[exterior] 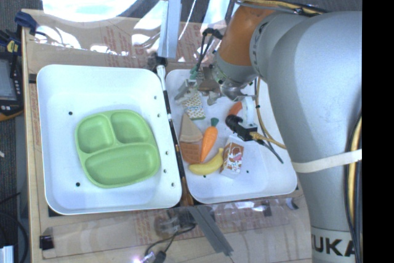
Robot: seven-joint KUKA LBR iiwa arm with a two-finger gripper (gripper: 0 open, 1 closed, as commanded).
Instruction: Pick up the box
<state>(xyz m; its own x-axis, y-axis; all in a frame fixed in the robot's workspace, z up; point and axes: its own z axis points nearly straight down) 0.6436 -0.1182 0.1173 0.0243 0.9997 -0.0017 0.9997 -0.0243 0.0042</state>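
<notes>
The arm (295, 71) hides the right bin's (271, 185) 3 o'clock side. The gripper (206, 84) is at 11 o'clock there; its state I cannot tell. The small carton box (233, 159) lies at 6 o'clock, beside a curved banana (207, 164) and tapered carrot (210, 137).

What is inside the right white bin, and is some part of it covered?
The right bin holds a small box, a banana, a carrot, a wedge-shaped toy and a patterned packet. The arm covers its upper right part.
</notes>
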